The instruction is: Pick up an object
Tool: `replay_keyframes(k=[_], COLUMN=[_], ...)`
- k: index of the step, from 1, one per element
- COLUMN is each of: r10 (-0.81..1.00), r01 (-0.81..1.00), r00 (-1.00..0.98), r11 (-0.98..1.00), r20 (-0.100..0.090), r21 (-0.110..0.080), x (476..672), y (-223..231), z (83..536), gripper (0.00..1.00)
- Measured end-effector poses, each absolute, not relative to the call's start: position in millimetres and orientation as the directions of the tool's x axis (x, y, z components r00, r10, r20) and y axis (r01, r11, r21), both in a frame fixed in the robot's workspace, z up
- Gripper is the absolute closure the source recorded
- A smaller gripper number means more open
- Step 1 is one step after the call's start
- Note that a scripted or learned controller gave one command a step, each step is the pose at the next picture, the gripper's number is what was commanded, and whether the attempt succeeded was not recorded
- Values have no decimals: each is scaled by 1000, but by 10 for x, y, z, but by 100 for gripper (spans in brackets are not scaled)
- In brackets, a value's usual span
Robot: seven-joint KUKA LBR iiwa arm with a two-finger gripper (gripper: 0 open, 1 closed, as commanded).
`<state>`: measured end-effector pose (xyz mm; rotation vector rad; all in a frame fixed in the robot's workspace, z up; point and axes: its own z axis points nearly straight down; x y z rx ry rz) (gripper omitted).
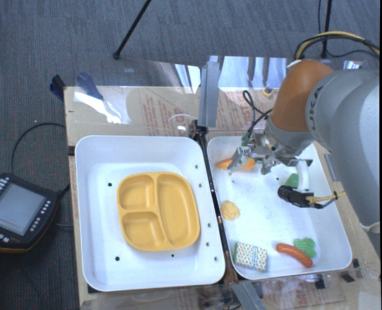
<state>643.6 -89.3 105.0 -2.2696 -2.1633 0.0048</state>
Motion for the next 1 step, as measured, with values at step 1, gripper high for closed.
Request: replay_keyframes(k=[1], r10=[998], r01=[998], r00=[67], r11=[-67], r20=[3], r21=[-8], x=[6433], y=[-885], z=[1035], gripper=[0])
